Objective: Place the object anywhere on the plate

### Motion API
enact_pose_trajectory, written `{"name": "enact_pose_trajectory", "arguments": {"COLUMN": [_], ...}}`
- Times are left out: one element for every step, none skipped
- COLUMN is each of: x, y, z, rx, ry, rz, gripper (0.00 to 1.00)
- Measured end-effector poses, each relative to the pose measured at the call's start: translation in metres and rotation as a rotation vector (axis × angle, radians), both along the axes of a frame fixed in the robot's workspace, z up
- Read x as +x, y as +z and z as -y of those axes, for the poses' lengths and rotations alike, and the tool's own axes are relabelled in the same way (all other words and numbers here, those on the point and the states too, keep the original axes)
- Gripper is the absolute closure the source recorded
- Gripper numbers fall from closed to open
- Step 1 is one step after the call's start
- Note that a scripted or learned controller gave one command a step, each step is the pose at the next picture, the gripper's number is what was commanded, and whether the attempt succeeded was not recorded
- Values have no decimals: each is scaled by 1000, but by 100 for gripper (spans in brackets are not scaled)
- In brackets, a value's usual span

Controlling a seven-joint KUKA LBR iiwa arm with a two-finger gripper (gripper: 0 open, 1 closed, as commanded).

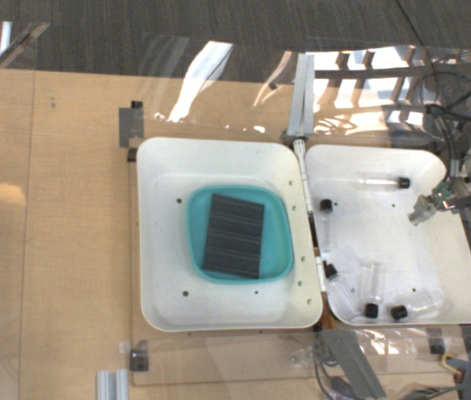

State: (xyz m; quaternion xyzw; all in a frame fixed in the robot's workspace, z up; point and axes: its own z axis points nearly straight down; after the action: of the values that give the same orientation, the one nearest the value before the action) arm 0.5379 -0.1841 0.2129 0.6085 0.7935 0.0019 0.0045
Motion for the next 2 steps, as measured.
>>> {"name": "enact_pose_trajectory", "arguments": {"x": [-46, -45], "y": [-123, -123], "z": [-53, -51], "rx": [0, -5], "ry": [202, 200], "rz": [5, 8], "gripper": [100, 0]}}
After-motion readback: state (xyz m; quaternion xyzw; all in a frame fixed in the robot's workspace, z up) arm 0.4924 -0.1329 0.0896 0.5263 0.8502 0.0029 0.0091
